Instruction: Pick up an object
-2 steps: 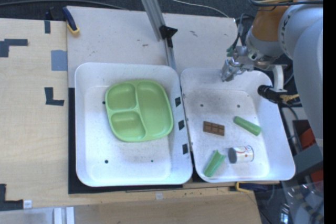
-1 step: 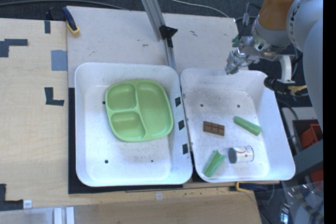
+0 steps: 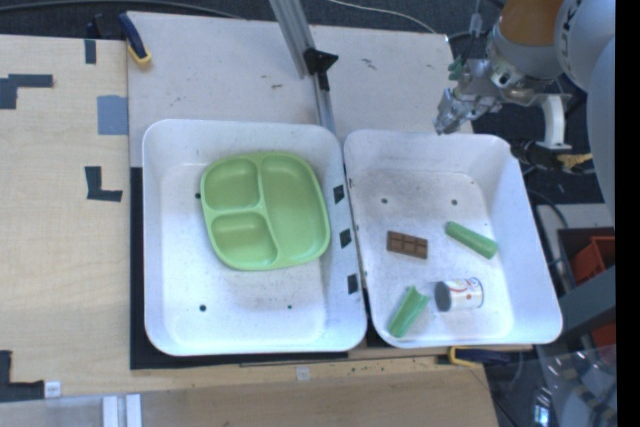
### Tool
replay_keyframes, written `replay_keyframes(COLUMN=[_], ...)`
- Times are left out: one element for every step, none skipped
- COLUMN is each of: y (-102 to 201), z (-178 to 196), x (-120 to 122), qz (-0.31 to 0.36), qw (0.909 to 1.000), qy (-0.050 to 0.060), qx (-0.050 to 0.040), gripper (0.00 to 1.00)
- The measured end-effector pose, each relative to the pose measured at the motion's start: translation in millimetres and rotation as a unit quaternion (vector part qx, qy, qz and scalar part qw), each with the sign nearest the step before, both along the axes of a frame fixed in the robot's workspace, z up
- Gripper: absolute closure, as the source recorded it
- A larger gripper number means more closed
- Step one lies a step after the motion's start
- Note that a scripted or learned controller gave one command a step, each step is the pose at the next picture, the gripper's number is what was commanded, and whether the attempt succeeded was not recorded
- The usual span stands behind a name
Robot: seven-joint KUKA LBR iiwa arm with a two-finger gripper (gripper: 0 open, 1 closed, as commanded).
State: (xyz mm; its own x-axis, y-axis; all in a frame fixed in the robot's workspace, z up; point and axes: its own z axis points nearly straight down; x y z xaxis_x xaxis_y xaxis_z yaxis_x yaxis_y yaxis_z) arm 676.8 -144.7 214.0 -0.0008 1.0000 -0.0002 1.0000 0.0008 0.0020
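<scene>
Nearest the camera, the front rim of the left shallow white plastic bin (image 3: 250, 343) carries the largest item, a light green three-compartment plastic plate (image 3: 266, 211), lying flat near the bin's middle. Beside it, the right shallow white plastic bin (image 3: 500, 155) contains the four candidate objects, all resting on the bin floor: a green cylindrical stick (image 3: 471, 239) toward the right wall, a second green tapered piece (image 3: 407, 312) near the front, a small white cup-like container with a dark lid (image 3: 458, 295) just beside it, and a brown chocolate-bar-shaped block (image 3: 407, 244) near the centre. The hand (image 3: 452, 115) hangs above the back rim of the right bin, apart from every object; whether it is released or clenched cannot be told. Judged from this layout, nothing is lifted yet: approach, descent, grasp and lift all remain.
</scene>
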Motion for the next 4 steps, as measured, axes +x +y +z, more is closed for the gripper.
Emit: replay_keyframes(y=[54,115,168,226], z=[13,6,-2,13], x=[-10,-24,-35,-51], qz=[0.003,0.003,0.003,0.004], qw=[1.0,1.0,1.0,1.0], qy=[0.001,0.003,0.003,0.002], qx=[0.0012,0.0011,0.0009,0.0013], gripper=[1.0,1.0,1.0,1.0])
